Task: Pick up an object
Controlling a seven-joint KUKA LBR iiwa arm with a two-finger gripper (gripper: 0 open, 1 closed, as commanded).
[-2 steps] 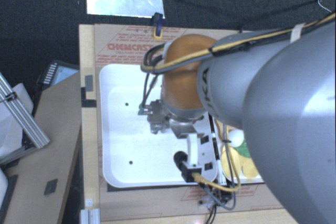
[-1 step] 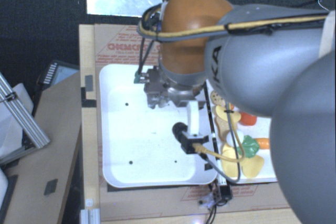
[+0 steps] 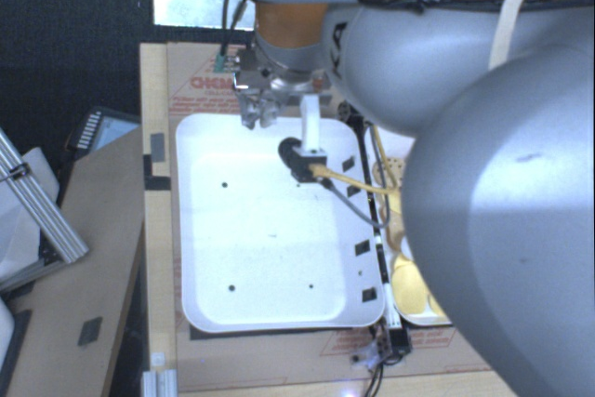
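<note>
Two shallow white bins lie side by side on a cardboard sheet [image 3: 200,90] printed in red. The print by the sheet's far left corner seems to begin "CHE", and the rest cannot be read. More red print at the near edge is too blurred. The hand [image 3: 257,114] hangs at the far edge of the left bin [image 3: 270,293]; whether it is released or clenched cannot be told. A yellow object [image 3: 407,282] lies in the near end of the right bin [image 3: 423,319], partly hidden by the grey arm [image 3: 483,153], well apart from the hand.
</note>
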